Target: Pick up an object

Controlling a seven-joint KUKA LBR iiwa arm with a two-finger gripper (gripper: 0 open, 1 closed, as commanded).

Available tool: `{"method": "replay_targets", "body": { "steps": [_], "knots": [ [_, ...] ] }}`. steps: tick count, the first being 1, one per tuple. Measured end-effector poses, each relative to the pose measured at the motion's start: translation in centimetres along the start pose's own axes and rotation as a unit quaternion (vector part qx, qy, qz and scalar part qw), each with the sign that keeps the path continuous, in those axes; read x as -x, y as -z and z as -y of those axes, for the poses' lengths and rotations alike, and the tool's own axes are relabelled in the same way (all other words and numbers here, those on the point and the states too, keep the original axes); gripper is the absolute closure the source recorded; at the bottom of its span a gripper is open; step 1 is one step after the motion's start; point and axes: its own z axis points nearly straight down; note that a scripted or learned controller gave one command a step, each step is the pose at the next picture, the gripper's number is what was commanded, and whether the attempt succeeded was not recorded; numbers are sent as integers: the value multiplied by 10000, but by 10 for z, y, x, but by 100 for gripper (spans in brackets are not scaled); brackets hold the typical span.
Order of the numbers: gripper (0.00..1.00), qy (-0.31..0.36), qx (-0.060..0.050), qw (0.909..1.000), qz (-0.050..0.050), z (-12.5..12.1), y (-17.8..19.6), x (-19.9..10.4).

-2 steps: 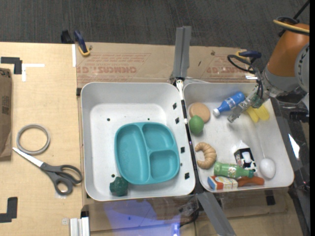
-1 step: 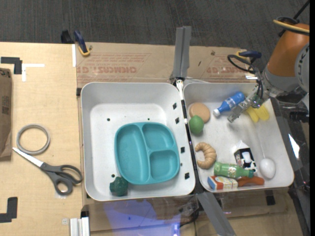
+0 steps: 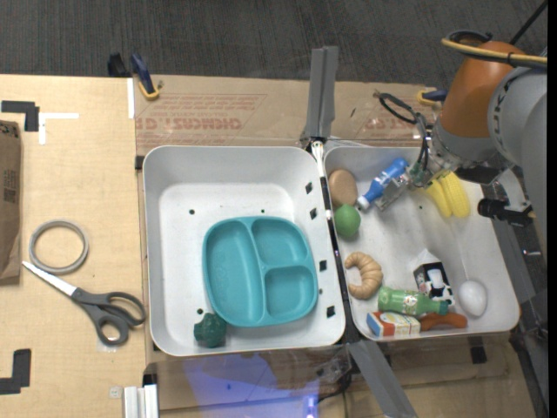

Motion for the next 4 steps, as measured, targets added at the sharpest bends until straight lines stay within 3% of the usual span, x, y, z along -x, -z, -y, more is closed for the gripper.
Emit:
{"method": "replay_targets", "body": {
  "steps": [1, 2, 3, 4],
  "knots": [
    [0, -974, 3, 9952, 6, -16, 1, -27],
    [0, -1479, 37, 9890, 20, -15, 2, -22],
    [0, -2486, 19, 9686, 7, -24, 2, -40],
    [100, -2473, -16, 9689, 16, -22, 10, -40]
  ]
}}
